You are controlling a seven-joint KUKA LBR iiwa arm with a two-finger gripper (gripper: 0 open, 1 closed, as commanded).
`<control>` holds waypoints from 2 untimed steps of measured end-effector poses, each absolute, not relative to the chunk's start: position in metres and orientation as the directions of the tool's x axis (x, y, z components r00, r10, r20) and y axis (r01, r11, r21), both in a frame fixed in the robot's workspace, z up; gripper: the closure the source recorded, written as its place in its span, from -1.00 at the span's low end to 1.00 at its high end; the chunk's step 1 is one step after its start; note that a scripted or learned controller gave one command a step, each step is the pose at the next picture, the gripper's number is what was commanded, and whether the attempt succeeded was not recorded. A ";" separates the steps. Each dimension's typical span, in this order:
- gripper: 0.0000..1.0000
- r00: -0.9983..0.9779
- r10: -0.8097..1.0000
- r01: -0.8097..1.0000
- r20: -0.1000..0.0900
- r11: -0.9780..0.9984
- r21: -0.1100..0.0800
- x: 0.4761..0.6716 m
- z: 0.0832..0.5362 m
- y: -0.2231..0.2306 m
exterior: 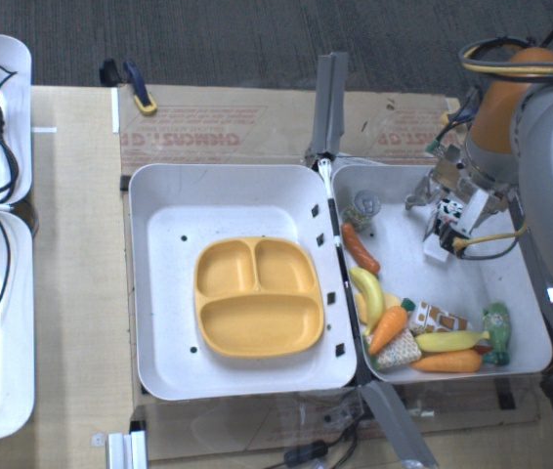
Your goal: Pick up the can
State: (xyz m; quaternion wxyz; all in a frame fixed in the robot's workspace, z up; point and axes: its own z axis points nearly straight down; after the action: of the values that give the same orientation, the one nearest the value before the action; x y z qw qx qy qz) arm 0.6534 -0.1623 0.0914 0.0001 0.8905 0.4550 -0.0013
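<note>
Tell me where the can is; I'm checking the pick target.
Camera view: the small grey can sits in the right white bin's far left corner, just beyond the long orange-red toy.

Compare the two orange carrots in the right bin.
Pose: the orange tapered toy carrot nearer the divider lies diagonally, while the orange tapered toy carrot by the front wall lies almost level along that wall.
Size: the front-wall one looks longer.
Neighbours: the diagonal one sits beside a curved yellow banana; the other does not.
Both are orange and lie in the right shallow white bin.
</note>
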 end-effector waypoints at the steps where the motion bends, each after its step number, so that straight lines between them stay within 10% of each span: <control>1: 1.00 0.583 0.812 0.812 -0.006 -0.583 -0.002 0.653 0.101 -0.163; 2: 1.00 0.810 0.587 0.587 -0.002 -0.810 0.000 0.659 0.198 -0.182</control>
State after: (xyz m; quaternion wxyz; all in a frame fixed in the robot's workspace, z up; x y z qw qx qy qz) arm 0.6587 -0.1819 0.1977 0.0002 0.9512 0.3085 -0.0010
